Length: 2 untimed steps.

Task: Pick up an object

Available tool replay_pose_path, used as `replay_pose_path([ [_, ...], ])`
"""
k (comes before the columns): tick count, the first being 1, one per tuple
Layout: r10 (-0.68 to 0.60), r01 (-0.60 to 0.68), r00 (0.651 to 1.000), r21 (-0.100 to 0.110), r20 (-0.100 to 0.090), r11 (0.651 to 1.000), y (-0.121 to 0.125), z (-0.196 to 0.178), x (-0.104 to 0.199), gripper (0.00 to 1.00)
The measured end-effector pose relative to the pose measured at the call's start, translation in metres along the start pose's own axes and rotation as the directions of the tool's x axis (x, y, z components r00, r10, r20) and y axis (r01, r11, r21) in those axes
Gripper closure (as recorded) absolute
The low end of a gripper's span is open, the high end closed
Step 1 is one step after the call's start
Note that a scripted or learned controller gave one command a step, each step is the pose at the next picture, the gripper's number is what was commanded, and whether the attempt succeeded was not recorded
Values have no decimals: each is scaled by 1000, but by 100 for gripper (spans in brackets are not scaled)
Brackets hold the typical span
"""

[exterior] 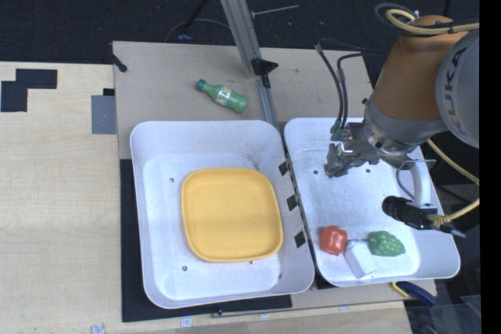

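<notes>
On the left, the pale wooden surface (55, 168) carried dark patches near its upper edge. Further right, a small green bottle (221, 95) lay on its side on the tan board behind the bins, beside a slanted aluminium rail (240, 16). Below it sat the left bin (149, 168), with a yellow square plate (232, 213) lying flat in its middle. The right bin (309, 160) touched the left bin along their shared edge. Near its front lay three things close together: a red pepper-like object (333, 239), a white block (361, 259) just right of it, and a green leafy object (386, 244) touching the block's upper right. The gripper (338, 165) hung over the back part of the right bin, well apart from those three things, with nothing visible between its fingers; whether they were apart or together could not be told. The arm (419, 82), with its orange band, reached in from the right.
</notes>
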<state>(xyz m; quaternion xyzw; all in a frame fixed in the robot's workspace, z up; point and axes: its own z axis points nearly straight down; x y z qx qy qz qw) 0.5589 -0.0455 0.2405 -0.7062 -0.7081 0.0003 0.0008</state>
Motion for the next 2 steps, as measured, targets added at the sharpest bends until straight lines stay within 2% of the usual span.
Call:
replay_pose_path([
  [2, 0, 0, 1000, 0, 0, 1000, -1, 0, 111, 100],
])
